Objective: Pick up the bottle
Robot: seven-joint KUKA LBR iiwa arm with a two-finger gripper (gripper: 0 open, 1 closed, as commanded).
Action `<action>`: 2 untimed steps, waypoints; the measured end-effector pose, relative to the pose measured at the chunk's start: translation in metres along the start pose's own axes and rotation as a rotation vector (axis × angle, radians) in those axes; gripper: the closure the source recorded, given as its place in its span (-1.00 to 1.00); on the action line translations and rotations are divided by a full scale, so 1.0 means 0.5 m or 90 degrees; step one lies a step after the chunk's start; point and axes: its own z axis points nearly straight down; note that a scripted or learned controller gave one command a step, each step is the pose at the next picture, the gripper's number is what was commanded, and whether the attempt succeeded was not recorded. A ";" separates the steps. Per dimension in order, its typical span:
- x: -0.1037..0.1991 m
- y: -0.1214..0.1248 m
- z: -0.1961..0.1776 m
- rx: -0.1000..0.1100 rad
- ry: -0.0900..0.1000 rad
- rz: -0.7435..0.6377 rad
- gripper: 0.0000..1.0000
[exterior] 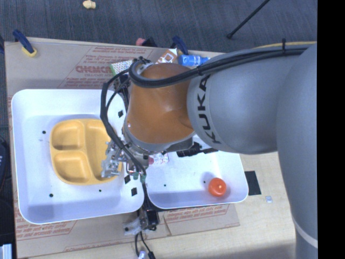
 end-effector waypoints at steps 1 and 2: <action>-0.020 -0.090 -0.157 0.000 -0.001 0.071 1.00; 0.012 0.056 -0.032 0.001 0.001 0.050 1.00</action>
